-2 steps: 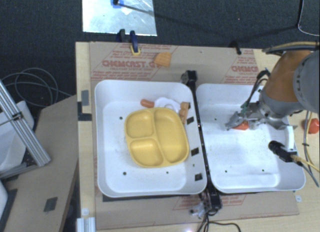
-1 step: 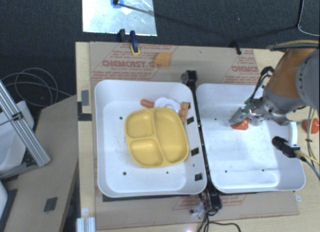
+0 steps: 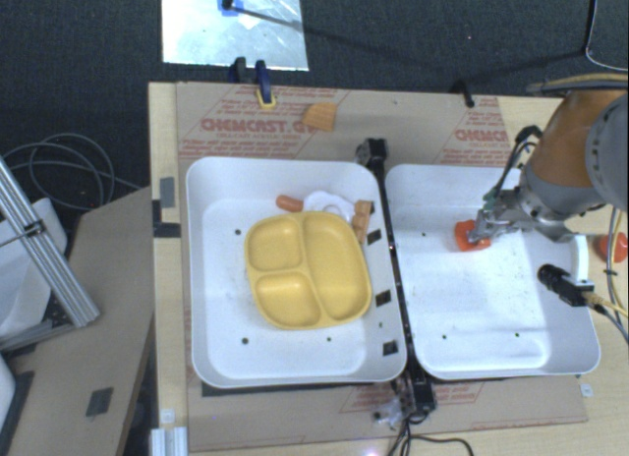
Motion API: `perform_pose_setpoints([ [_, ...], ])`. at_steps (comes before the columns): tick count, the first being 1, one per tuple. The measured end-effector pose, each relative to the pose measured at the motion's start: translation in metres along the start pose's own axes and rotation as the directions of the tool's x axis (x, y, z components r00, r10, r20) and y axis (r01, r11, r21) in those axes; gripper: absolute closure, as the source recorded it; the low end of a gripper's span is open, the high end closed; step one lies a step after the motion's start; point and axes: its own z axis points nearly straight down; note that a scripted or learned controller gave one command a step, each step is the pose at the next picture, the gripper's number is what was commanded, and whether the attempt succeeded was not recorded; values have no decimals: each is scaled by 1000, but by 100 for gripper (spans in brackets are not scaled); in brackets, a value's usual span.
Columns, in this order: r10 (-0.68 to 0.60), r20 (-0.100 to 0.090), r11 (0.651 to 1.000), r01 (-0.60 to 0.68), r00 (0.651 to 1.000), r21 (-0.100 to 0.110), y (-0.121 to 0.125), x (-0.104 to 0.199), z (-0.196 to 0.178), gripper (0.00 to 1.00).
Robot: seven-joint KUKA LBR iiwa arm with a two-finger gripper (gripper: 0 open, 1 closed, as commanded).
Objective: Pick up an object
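Note:
A small orange object (image 3: 462, 237) lies in the right bin (image 3: 491, 331), near its upper middle. My gripper (image 3: 482, 231) is lowered right at that object's right side, touching or almost touching it. The grey arm with its orange band (image 3: 575, 144) reaches in from the right. In the left bin (image 3: 211, 346) a yellow divided plate (image 3: 305, 269) lies tilted. Behind the plate sit a small orange sausage-shaped piece (image 3: 289, 203), a white object (image 3: 329, 204) and a brown block (image 3: 362, 216).
A black divider strip (image 3: 383, 248) runs between the two bins. A tan block (image 3: 319, 116) and a blue and yellow clamp (image 3: 263, 81) rest on the cardboard behind the bins. A black connector (image 3: 560, 285) juts over the right bin's right side.

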Motion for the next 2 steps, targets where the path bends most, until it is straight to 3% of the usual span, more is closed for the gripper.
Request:
perform_pose_setpoints([
  [1,-4,0,1000,4,1000,-6,-37,36,-139,100],
  [2,-7,-3,1000,8,1000,8,-44,109,-89,100],
])
